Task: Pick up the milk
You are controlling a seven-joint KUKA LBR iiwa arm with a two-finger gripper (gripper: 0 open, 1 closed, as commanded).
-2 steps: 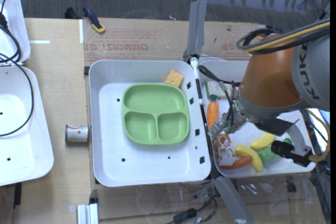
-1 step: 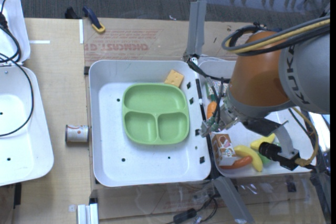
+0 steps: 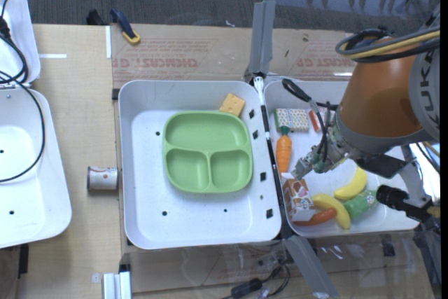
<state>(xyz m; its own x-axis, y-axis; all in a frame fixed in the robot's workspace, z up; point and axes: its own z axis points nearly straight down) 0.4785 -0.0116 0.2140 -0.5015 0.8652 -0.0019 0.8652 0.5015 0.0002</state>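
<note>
You had the arm reaching in from the right over the right-hand bin (image 3: pixel 392 217), its orange band filling the far right of the scene. The gripper (image 3: pixel 313 164) hung low above the middle of that bin, just right of the carrot (image 3: pixel 283 153). You could not tell how far its tip was spread, and nothing could be seen caught in it.

The milk (image 3: pixel 299 198), a small carton with a brown and white face, lay at the near left corner of the right bin, just below and left of the gripper and apart from it. Right beside the carton sat a red pepper (image 3: pixel 318 216), two bananas (image 3: pixel 341 201) and a green item (image 3: pixel 361 206). A patterned box (image 3: pixel 292 120) lay toward the far side of that bin, beyond the carrot.

In the left bin (image 3: pixel 140 171) you had a green divided plate (image 3: pixel 208 150) in the middle, with a yellow cracker-like piece (image 3: pixel 232 105) just past its far right corner. A small can (image 3: pixel 103 178) lay on the bench left of that bin.
</note>
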